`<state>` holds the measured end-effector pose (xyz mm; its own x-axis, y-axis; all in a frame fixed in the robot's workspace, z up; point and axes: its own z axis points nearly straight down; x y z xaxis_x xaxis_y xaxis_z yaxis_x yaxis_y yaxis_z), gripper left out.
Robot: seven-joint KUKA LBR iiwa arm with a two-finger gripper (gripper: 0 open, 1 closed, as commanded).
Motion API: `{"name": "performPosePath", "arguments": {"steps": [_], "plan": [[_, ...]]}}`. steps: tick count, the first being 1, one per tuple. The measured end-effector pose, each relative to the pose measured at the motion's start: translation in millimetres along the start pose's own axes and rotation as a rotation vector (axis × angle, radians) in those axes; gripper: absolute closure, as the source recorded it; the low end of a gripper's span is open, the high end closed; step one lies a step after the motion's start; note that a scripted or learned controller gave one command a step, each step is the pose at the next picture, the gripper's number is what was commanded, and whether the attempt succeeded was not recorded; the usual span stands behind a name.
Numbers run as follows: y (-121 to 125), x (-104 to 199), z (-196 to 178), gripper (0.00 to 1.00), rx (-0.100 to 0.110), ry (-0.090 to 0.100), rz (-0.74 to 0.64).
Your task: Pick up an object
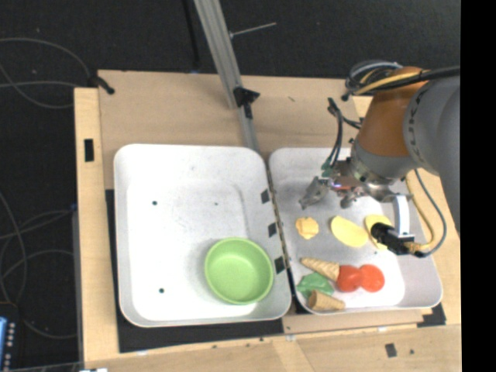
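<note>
Yellow toy food lies in my right bin (294, 169) — a small lumpy piece (308, 228) and a smooth oval one (349, 232). My pincer (335, 192) hangs over the top of that bin, and I cannot tell how it is set. The oval piece sits at about five o'clock from it, near, its long side running from ten to four. The lumpy one is at seven o'clock. Lower down lie two red tomatoes (361, 278) and ridged cones (321, 268). A shiny green bowl (239, 270) sits in my left bin (155, 177) — well apart.
</note>
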<state>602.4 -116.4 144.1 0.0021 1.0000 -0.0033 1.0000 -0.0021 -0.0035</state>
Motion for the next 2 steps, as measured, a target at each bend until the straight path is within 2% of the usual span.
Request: {"name": "performPosePath", "arguments": {"steps": [1,2], "plan": [[-0.7,-1.7,45.8,0.00,0.000,0.000,0.000],[1.2,-2.0,32.0,1.00,-0.007,0.003,0.006]]}}
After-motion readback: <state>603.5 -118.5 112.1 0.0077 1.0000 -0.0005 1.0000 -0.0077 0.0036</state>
